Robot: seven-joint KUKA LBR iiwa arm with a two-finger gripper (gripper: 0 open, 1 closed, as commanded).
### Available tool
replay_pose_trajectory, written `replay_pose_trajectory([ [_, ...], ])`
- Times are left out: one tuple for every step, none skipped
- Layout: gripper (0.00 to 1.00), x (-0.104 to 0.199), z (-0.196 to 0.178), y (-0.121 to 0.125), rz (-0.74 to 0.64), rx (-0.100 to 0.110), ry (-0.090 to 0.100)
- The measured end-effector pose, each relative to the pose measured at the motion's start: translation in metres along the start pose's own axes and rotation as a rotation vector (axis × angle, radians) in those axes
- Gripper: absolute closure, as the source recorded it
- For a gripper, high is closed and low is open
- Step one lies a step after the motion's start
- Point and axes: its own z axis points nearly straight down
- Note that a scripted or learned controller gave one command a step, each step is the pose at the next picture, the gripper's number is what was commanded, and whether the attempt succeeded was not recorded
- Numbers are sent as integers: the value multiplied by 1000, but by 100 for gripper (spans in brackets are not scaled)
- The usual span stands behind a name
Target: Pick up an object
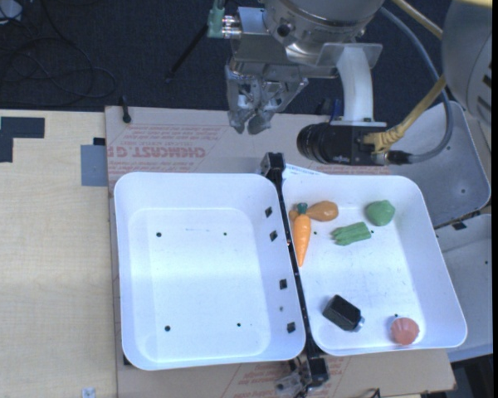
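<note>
Two shallow white bins sit side by side on a bench covered with a cardboard sheet (162, 143) bearing red print. The left bin (133, 197) has only its small dark floor holes to show. Above its far right corner, over the cardboard and well apart from every object, hangs the gripper (253, 121), high off the bench on the grey arm (315, 7) that reaches in from the right; nothing is seen between its fingers, and whether they are spread or closed cannot be told from this angle. A black divider strip (284, 247) runs between the two bins. In the right bin (438, 247), just beside that strip, lies an orange carrot (301, 235) with its green top toward the far wall. Its top end touches an orange-brown rounded piece (322, 211). Further right lies a green pod-like piece (351, 235), and near it, toward the far right corner, a rounded light green object (380, 212). Near the front wall rests a small black block (343, 313), and to its right, near the front right corner, a round pinkish-orange object (404, 331).
</note>
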Motion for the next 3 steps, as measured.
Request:
replay_pose_trajectory([
  [100,1,-9,0,-5,4,-1],
  [100,2,-18,0,-10,9,-3],
  [100,3,-27,0,-14,13,-4],
])
